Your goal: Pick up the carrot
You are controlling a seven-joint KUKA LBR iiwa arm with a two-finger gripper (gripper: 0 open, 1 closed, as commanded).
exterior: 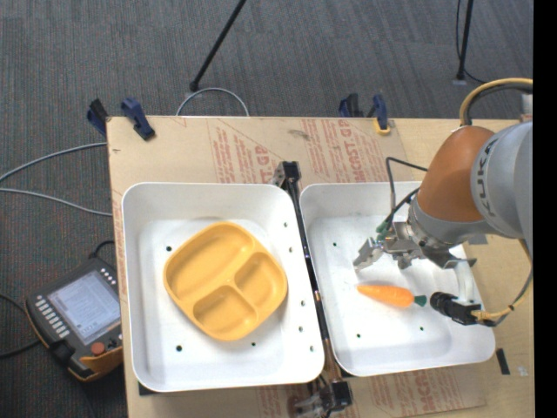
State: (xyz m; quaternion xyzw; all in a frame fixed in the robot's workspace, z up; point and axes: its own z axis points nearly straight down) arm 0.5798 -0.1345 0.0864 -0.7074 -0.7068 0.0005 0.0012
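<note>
1. Carrot [385, 295] lies flat at lower right of frame, inside the right bin [348, 355].
2. Hand [372, 252] hovers just above-left of it, fingers spread, grasping nothing.
3. Risk: descending off-centre could roll the tapered carrot aside.
4. Yellow plate [224, 279] occupies the left bin [148, 355].

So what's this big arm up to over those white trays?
The grey and orange arm reaches in from the right over the right-hand bin, where a carrot lies on the floor. Its hand hangs just above and beside the carrot, apart from it, so nothing has been picked up yet. The left bin holds a yellow divided plate.
</note>
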